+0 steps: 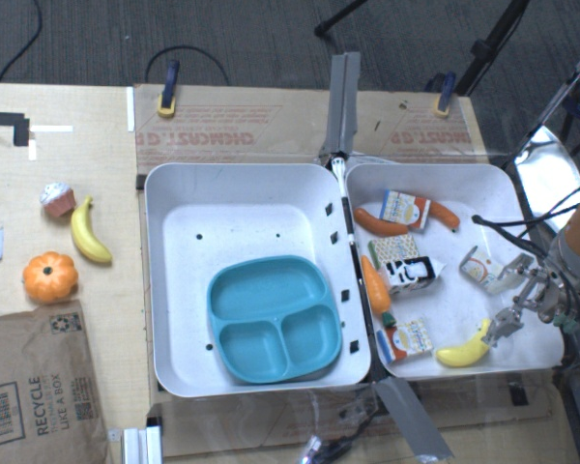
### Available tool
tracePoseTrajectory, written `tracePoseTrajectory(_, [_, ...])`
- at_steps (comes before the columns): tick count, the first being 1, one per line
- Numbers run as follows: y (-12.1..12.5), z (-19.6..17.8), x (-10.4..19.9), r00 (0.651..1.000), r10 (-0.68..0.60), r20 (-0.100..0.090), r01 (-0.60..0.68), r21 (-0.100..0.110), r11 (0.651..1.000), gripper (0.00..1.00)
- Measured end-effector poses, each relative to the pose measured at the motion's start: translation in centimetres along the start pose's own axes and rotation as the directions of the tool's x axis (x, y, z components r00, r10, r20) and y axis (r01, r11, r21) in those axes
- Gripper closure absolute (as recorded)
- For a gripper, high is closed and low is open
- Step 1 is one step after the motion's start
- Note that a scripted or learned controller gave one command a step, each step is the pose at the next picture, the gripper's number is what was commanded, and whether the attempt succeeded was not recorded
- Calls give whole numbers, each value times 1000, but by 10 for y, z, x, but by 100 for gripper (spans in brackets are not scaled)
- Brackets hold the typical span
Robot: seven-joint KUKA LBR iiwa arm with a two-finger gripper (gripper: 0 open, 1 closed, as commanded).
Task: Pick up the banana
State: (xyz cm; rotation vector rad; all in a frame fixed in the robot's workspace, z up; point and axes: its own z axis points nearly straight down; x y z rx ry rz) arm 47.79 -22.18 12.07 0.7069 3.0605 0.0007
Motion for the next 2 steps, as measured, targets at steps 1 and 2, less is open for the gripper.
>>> tracePoseTrajectory(1, [0, -19, -1, 1000, 3, 3, -3, -1, 1000, 0])
tracePoseTrajectory(2, [25, 29, -34, 990, -143, 3, 143, 0, 990, 0])
